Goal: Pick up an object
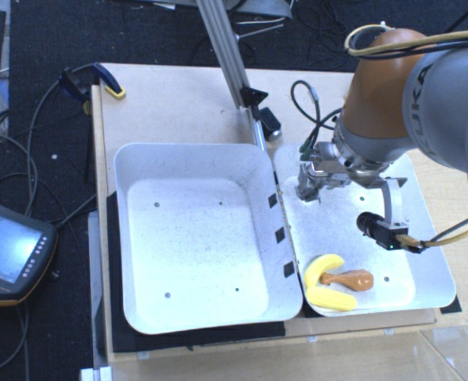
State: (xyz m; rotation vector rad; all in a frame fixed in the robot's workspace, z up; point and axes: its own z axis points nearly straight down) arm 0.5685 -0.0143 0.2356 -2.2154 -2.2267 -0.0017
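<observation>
Over the right bin [424, 280] we see the arm [424, 94] reaching in from the right, its orange band above the wrist, and the tool [308, 190] hanging near that bin's upper left corner, close to the wall shared with the left bin [194, 236]. We cannot tell how the tool is set — it is small and dark against the clutter of the wrist. Nothing shows in its grip. Toward the bin's near edge, well below the tool and a little to its right, lie the things to pick: a yellow banana [326, 282] curved on its side, and a brown drumstick-shaped toy [353, 279] touching it in the hollow of the curve. Both rest on the bin floor, apart from the tool. On the bench [178, 101] beyond the bins a slanted metal rail [226, 42] rises.
</observation>
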